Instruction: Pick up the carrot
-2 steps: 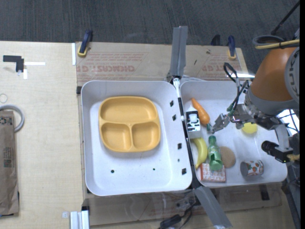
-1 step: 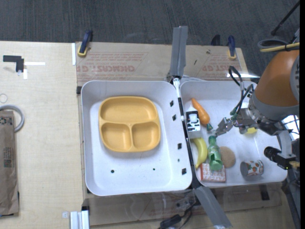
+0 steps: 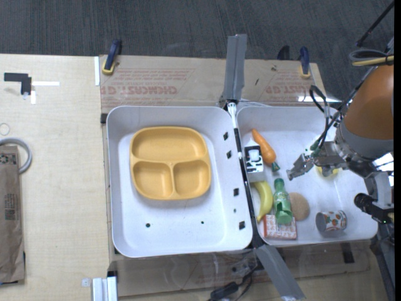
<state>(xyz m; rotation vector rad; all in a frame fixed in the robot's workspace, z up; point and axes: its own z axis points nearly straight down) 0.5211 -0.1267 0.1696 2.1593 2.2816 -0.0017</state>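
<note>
Two shallow white bins sit side by side on the desk (image 3: 56,168). The left bin (image 3: 125,231) carries a yellow compartment plate (image 3: 169,162). The right bin (image 3: 288,121) has the grey arm (image 3: 369,111) reaching over it, its claw (image 3: 299,167) hanging with fingers spread and nothing between them. Below it lie a banana (image 3: 265,199), a green bottle (image 3: 281,201) on a red-edged packet (image 3: 279,228), a brown round thing (image 3: 300,206) and a small can (image 3: 331,221). The carrot (image 3: 264,145) lies tilted near the bin's left wall, left of the claw and apart from it.
</note>
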